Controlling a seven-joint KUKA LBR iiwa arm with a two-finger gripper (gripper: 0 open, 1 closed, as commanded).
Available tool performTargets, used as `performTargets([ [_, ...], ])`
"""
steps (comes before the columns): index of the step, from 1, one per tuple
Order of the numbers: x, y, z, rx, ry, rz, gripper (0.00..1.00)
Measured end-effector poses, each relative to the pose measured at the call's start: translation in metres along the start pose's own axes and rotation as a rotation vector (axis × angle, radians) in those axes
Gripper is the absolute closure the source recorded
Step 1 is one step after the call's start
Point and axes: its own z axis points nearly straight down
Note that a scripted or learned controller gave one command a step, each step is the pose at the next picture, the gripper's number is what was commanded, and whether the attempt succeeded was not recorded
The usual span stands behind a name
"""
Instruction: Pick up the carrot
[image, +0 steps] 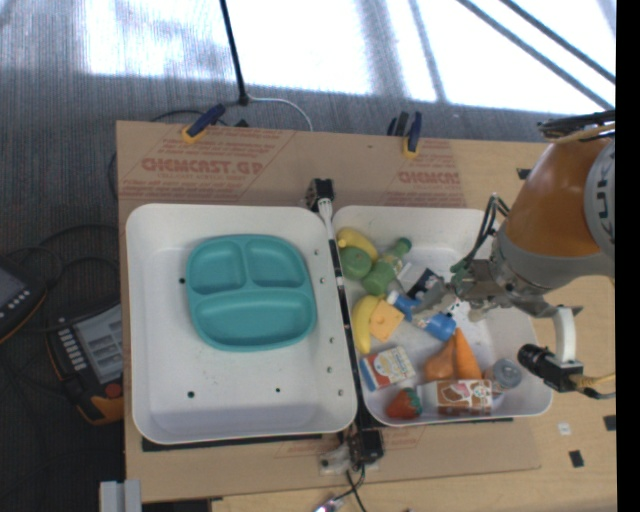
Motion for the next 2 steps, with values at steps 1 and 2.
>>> performTargets([
  [1, -0.048, -0.005, 0.102, -0.006, 0.000, 0.058, 0.00],
  [2, -0.048, -0.005, 0.092, -0.007, -0.002, 0.059, 1.00],
])
